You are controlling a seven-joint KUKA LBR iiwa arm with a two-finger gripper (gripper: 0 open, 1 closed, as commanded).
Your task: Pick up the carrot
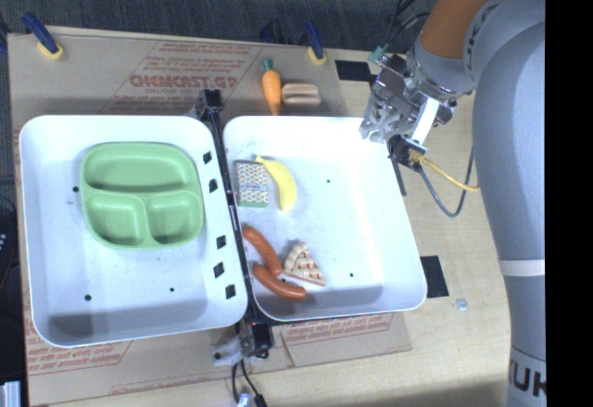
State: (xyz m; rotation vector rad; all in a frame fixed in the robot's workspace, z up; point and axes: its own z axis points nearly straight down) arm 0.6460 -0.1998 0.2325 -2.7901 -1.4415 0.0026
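The carrot [271, 90], orange with a green top, lies on the cardboard just beyond the far rim of the right bin [371, 229], next to a hot dog bun [300, 95]. My gripper [380, 129] hangs over the right bin's far right corner, well to the right of the carrot. Nothing shows between its fingers.
The right bin holds a banana [282, 183], a checkered sponge-like block [251, 184], two sausages [269, 264] and a waffle piece [303, 263]. In the left bin [46, 238] sits a green divided plate [142, 193]. A yellow cable [445, 178] trails off the wrist.
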